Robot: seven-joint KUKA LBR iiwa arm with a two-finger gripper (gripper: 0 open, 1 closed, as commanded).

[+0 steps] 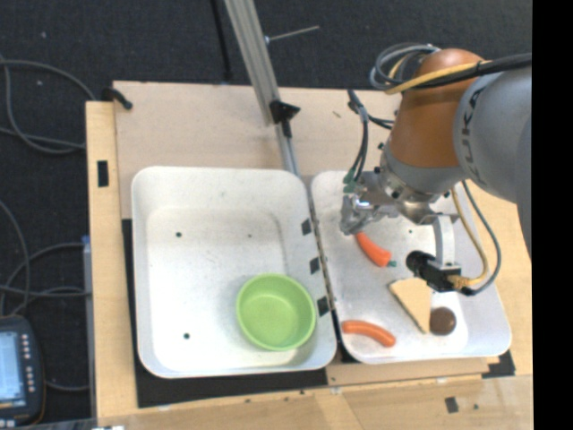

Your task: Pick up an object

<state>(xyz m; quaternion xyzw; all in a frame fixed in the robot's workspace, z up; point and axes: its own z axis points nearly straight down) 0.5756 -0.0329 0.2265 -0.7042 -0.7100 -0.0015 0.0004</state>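
My gripper [358, 219] hangs low over the upper left part of the right bin [479, 343]. Its tip is right at the upper end of a small orange carrot with a green tip [376, 250], which lies slanted on the bin floor. I cannot tell whether it touches the carrot. An orange sausage [368, 331] lies near the bin's front edge. A yellow cheese wedge [413, 302] and a brown ball [441, 321] lie together at the front right. The arm's grey and orange body [434, 133] covers the back of this bin.
A green bowl [276, 311] stands in the front right corner of the left bin [179, 204]. A metal post [255, 52] rises slanted behind the bins. A black fitting on a yellow cable [428, 268] hangs from the arm over the right bin.
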